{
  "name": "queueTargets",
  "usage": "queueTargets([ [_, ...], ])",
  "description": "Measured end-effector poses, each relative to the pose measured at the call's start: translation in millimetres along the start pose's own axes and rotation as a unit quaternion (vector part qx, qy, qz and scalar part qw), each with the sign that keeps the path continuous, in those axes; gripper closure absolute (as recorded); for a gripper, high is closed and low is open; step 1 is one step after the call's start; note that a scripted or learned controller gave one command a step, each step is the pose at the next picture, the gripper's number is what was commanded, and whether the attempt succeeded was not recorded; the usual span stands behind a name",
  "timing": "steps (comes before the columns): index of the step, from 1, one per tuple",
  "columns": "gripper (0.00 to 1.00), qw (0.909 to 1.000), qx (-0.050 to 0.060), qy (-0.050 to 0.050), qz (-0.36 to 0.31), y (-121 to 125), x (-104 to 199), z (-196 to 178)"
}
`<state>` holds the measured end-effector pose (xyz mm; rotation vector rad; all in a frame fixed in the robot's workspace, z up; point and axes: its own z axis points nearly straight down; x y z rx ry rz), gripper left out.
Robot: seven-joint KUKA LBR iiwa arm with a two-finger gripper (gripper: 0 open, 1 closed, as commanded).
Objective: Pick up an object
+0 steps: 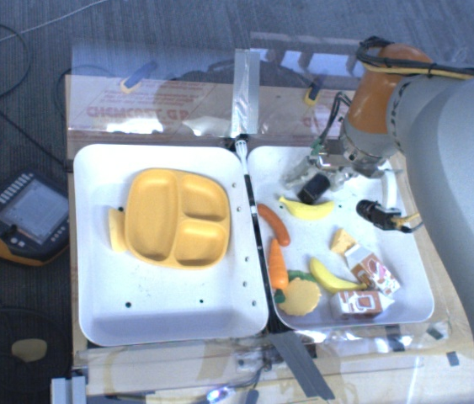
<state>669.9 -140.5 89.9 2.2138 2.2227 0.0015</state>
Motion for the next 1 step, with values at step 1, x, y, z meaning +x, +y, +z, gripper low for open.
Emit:
queueTargets([
  [1,0.00,0.9999,0.002,0.001,-0.016,-0.8,40.6,-68.4],
])
